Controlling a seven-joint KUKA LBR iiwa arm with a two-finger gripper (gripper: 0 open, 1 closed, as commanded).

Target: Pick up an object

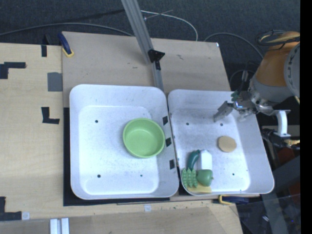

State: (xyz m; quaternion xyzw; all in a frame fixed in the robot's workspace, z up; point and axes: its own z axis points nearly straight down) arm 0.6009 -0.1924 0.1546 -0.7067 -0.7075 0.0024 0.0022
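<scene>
Hand (225,110) over right bin (253,130), finger spread unclear, nothing seen gripped; tan disc (227,144) lies nearby below.

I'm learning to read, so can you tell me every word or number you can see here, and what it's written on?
There are no words or numbers to read here.
The green bowl, the tan disc and the two white bins carry no writing.
The small white item by the green toys is too blurred to tell.

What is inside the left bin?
A green bowl sits in the left bin, open side up and nothing visible in it. The bin floor under the bowl is hidden.
</scene>
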